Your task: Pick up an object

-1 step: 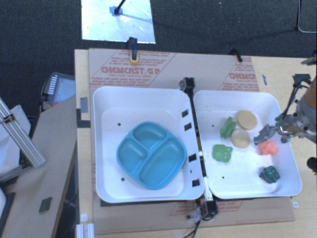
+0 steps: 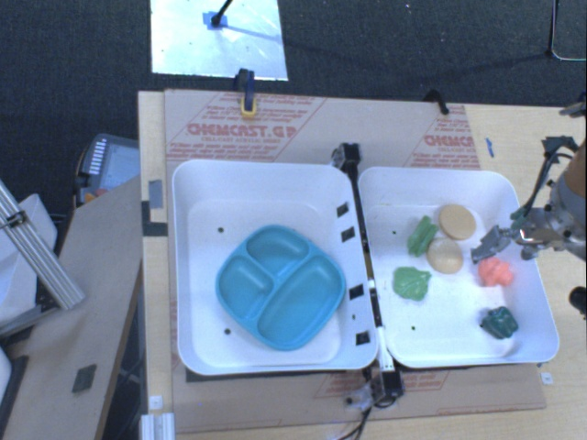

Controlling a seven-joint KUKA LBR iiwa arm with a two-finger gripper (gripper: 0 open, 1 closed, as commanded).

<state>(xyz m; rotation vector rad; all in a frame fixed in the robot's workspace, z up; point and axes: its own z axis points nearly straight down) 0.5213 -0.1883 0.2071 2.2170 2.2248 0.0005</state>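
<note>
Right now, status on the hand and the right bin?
Hand low over right bin, nothing seen held. Pink piece just below it. Tan rounds, green pieces to its left.

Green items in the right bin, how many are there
3. A light green piece at upper left beside the tan discs, a green lump below it at the bin's middle left, and a dark green one near the lower right corner. None looks hidden.
</note>
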